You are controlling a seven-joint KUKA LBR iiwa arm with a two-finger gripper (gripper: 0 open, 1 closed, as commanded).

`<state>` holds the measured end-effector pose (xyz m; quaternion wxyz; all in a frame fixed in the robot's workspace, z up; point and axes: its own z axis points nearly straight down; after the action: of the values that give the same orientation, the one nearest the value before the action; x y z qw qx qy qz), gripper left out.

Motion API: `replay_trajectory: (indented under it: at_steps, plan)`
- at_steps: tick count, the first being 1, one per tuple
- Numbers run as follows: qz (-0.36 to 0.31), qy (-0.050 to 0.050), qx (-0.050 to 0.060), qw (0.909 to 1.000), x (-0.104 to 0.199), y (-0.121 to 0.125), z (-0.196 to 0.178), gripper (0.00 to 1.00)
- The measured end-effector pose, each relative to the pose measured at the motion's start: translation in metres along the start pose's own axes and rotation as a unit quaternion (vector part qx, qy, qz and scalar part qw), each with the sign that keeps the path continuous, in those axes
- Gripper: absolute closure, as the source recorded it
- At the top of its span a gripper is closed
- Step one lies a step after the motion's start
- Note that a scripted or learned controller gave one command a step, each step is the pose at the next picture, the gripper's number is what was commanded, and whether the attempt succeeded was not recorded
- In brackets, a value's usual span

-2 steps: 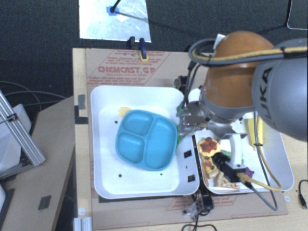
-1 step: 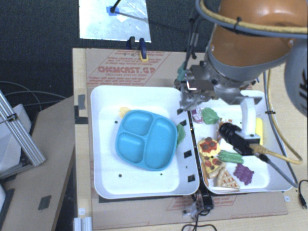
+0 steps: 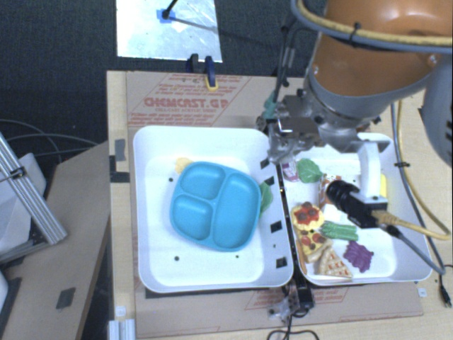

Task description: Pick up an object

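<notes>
The arm's orange band and grey wrist fill the upper right, and my gripper (image 3: 287,151) hangs over the near-left corner of the right bin (image 3: 396,275), close to the wall between the bins. Just below and right of it lie a green leaf-shaped toy (image 3: 309,170) and a small purple-pink piece (image 3: 289,170). Further down the right bin lie a pizza slice toy (image 3: 307,217), a green bean pod (image 3: 338,229), a purple grape bunch (image 3: 358,256) and a tan waffle-like slice (image 3: 333,264). Nothing shows between the gripper's tips.
The left bin (image 3: 159,261) holds a blue divided plate (image 3: 214,205), with a yellow piece (image 3: 183,165) at its upper left and a green piece (image 3: 266,197) at its right edge. A black cable plug (image 3: 352,205) and white bracket (image 3: 369,172) hang over the right bin.
</notes>
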<state>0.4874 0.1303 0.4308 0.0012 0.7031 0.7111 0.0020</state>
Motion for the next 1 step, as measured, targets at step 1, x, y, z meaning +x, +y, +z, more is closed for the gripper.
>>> replay_trajectory:
  at_steps: [1]
  plan:
    - [-0.003,0.0,-0.001,1.0,0.0001,0.0007,-0.0107,1.0]
